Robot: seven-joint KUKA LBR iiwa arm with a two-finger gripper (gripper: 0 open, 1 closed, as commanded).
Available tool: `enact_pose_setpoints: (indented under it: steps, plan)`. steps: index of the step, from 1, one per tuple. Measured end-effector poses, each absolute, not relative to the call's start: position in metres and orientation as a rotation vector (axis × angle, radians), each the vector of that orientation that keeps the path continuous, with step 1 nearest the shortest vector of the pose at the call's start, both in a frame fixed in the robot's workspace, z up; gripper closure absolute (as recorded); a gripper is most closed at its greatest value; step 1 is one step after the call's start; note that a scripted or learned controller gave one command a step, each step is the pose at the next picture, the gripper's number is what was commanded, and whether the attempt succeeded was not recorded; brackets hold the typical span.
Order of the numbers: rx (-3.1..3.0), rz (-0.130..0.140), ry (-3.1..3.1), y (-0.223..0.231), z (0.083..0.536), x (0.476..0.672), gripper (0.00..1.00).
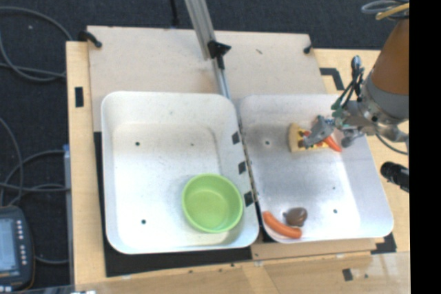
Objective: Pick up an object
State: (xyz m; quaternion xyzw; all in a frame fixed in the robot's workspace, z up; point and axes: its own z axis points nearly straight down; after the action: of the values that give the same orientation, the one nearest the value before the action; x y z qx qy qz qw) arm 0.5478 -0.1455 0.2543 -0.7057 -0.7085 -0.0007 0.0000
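Observation:
My gripper (319,135) reaches in from the right over the right bin (358,217). It hovers at a small yellow and tan object (298,138) with an orange piece (334,144) beside it in the bin's upper middle. A green bowl (211,202) sits at the front right of the left bin (138,127). An orange carrot-like piece (281,225) and a brown lump (295,216) lie at the right bin's front left corner.
A slanted metal post (200,10) rises from the bench behind the two bins. Cables run across the dark floor at the left. A black clip (395,174) sticks out at the right bin's right side.

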Motion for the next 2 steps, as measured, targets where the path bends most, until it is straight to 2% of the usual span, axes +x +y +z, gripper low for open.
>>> enact_pose_setpoints:
  steps: [1,2]
  plan:
    - [-2.219,-0.003,-2.225,-0.146,0.254,0.548,0.0]
    - [-2.221,0.007,-2.218,-0.141,0.193,0.55,0.0]
